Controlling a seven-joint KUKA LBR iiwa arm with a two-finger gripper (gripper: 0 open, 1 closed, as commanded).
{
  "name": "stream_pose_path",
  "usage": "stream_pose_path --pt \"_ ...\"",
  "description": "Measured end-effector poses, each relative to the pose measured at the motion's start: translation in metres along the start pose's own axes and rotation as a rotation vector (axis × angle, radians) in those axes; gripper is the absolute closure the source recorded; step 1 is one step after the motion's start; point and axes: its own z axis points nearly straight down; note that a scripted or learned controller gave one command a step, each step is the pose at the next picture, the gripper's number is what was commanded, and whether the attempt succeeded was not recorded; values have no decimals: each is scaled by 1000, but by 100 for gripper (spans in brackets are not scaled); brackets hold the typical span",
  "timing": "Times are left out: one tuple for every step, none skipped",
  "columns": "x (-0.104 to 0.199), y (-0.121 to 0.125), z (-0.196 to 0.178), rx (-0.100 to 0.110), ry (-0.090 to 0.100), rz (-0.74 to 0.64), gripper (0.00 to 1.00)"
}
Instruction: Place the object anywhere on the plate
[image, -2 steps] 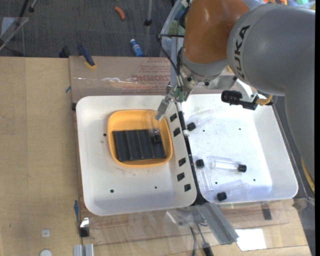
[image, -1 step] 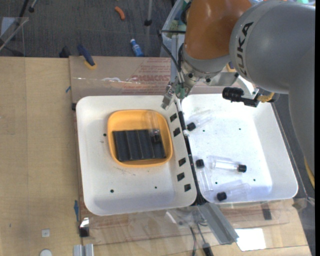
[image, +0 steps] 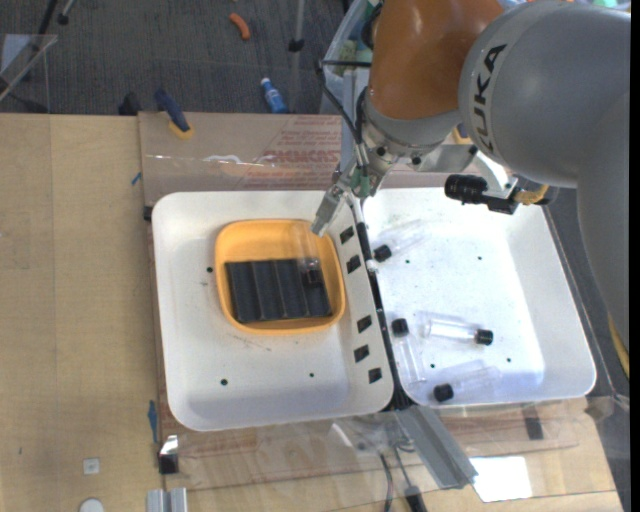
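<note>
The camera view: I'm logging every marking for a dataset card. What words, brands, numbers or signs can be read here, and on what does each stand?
"KUKA": dark letters, partly cut off, on the grey arm at upper right.
Faint red print on the clear plastic sheet behind the bins: too blurred to read.
No text can be made out on the yellow plate, the clear tubes or the white bins.

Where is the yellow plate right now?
The yellow plate sits in the left white bin in the camera view, toward its upper middle, with a dark ridged block lying on it. The gripper hangs just over its upper right corner.
</note>
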Motion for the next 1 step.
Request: stream_pose_path --pt "2 0 3 6 3 -43 0"
